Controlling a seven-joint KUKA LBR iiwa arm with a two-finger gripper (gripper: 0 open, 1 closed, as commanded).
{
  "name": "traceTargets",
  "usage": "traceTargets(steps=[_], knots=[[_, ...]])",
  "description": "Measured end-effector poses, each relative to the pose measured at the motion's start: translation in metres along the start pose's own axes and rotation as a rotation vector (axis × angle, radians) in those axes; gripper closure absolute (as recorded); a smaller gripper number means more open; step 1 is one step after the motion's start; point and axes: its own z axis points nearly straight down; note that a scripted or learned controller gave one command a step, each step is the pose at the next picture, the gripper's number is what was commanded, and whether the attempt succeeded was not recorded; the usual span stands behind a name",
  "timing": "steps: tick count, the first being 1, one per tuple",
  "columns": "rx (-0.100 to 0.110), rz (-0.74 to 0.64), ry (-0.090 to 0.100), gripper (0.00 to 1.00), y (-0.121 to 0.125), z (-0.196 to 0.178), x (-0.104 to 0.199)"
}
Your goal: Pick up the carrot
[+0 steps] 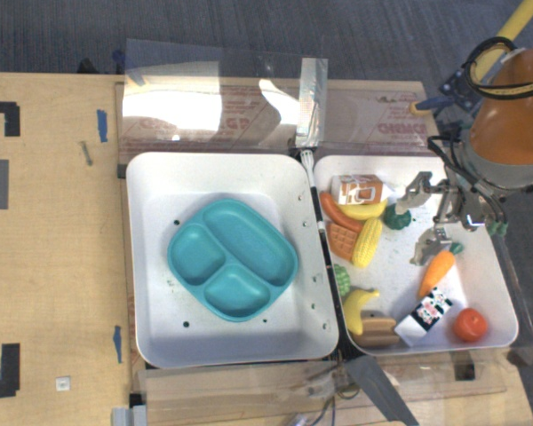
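The carrot is orange with a green top and lies tilted in the right bin, near its right side. My gripper hangs over the middle of that bin, just up and left of the carrot. Its two metal fingers stand apart, open, and nothing sits between them. The lower finger ends close to the carrot's green top, and the carrot rests on the bin floor outside the fingers.
Around it lie a corn cob, a green broccoli piece, a black-and-white carton, a tomato, a banana and an orange box. The left bin holds a teal divided plate.
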Motion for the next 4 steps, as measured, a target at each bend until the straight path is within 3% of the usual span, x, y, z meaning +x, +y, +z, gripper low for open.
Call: traceTargets(steps=[1, 2, 3, 4], knots=[[0.002, -0.034, -0.006, 0.0, -0.047, 0.107, 0.024], [0.003, -0.037, -0.012, 1.0, -0.045, 0.095, 0.022], [-0.001, -0.216, -0.009, 1.0, 0.052, 0.006, 0.051], [-0.003, -0.454, 0.005, 1.0, -0.014, 0.066, 0.051]])
